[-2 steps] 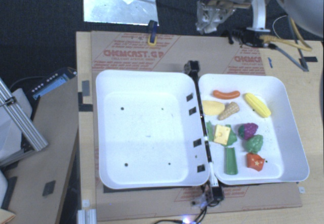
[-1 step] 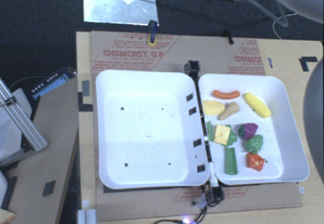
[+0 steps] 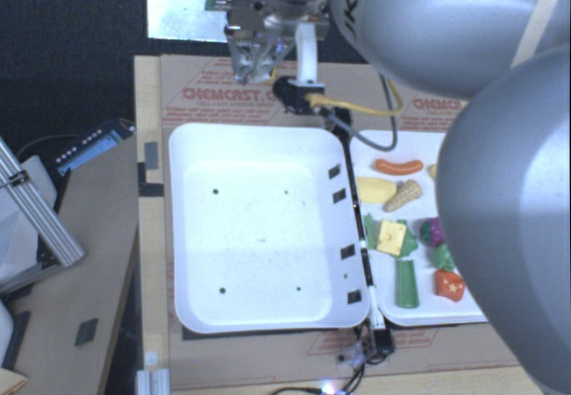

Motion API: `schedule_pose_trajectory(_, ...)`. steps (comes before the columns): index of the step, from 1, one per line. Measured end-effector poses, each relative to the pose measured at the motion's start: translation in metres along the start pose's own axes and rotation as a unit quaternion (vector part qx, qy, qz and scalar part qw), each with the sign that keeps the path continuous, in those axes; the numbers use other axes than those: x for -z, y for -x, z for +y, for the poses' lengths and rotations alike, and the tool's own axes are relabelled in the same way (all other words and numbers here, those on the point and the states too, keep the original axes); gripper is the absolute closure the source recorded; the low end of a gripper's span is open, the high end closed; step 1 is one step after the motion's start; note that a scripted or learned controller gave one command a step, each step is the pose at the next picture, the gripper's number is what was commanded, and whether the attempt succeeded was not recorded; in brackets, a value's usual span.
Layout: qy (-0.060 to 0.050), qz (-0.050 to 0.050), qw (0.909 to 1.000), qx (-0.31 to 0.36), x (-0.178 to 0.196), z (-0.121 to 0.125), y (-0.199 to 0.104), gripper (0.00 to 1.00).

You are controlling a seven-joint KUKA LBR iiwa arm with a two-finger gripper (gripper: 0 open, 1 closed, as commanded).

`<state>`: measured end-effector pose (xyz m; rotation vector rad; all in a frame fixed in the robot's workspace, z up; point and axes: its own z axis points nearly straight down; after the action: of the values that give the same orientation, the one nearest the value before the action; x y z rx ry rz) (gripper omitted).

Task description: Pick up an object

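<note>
1. Camera view: gripper [image 3: 252,63] hangs above the far edge of the left bin [image 3: 192,206]; whether the claw is apart or together, cannot tell.
2. Right bin [image 3: 428,317] holds the toys: a sausage [image 3: 398,166] lying left-to-right, and a green cucumber [image 3: 407,283] with its long axis running near-to-far.
3. Corn cob [image 3: 403,195] sits tilted, just beside the sausage.

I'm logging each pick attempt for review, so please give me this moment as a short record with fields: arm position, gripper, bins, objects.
arm: reaches in from the right, high over the bench
gripper: above the far edge of the left bin, over the cardboard; finger state unclear
right bin: holds toy food
objects: sausage, corn cob, yellow cheese wedge, green cucumber, purple grapes, red strawberry
held object: none seen
</note>
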<state>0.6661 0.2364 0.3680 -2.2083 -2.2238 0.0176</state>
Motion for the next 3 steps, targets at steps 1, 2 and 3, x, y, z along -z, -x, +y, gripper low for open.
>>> schedule_pose_trajectory(1, 0.000, -0.001, 1.0000, -0.003, -0.155, 0.002, 0.002, 1.00)
schedule_pose_trajectory(2, 0.013, 0.004, 0.9999, -0.002, -0.028, 0.004, 0.002, 1.00)
schedule_pose_trajectory(3, 0.000, -0.001, 1.0000, -0.004, -0.221, 0.002, 0.019, 1.00)
